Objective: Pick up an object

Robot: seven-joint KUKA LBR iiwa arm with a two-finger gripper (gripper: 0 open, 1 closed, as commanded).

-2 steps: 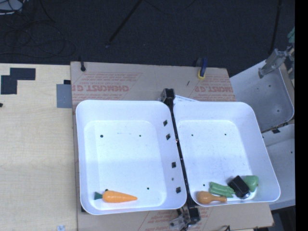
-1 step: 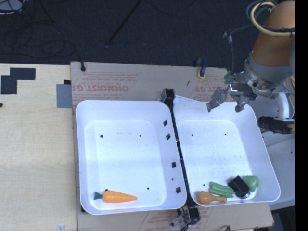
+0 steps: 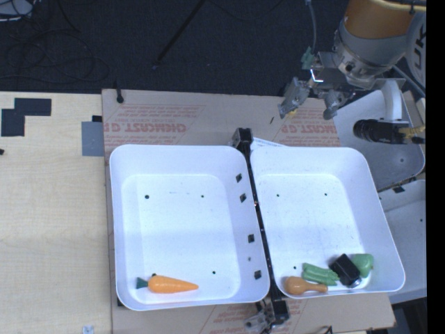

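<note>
**Desk:** What does your feed show of the claw?

**Operator:** My claw hangs at the frame's one o'clock, above the cardboard sheet beyond the far rim of the right bin. Its two fingers are spread apart with nothing between them. The grey arm with its orange band rises from it toward the upper right corner.

**Desk:** And the objects to pick?

**Operator:** All well apart from the claw. At the right bin's five o'clock corner I see a cluster: a black block lying against a green piece, a green bean pod just beside it at its nine o'clock, and a tan, pear-shaped item touching the pod at the near rim. In the left bin, a toy carrot lies on its side at that bin's seven o'clock, green top pointing to nine o'clock.

**Desk:** Surroundings?

**Operator:** Both bins sit side by side on the cardboard, joined by a black clip strip. The pale wood tabletop stretches off at nine o'clock.
</note>
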